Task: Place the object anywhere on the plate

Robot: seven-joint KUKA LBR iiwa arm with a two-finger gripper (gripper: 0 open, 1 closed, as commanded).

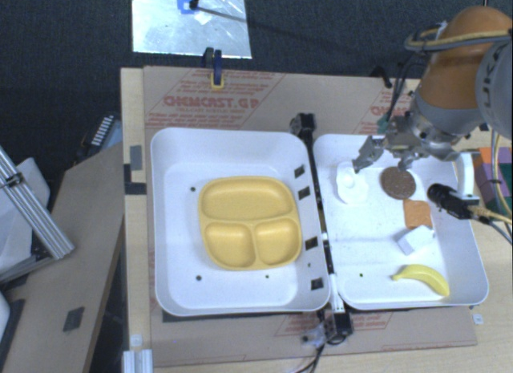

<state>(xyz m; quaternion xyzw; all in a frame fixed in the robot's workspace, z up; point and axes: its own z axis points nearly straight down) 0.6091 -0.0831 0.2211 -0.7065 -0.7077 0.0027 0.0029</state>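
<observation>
Sitting upright, perhaps, small white object point(349, 184)

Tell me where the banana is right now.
The banana lies in the right-hand bin, near its front right corner, just below the white block and apart from the yellow plate in the left bin.

Two white bins point(168, 283), one yellow plate point(244, 221), one banana point(422, 277), one brown disc point(397, 182).
</observation>
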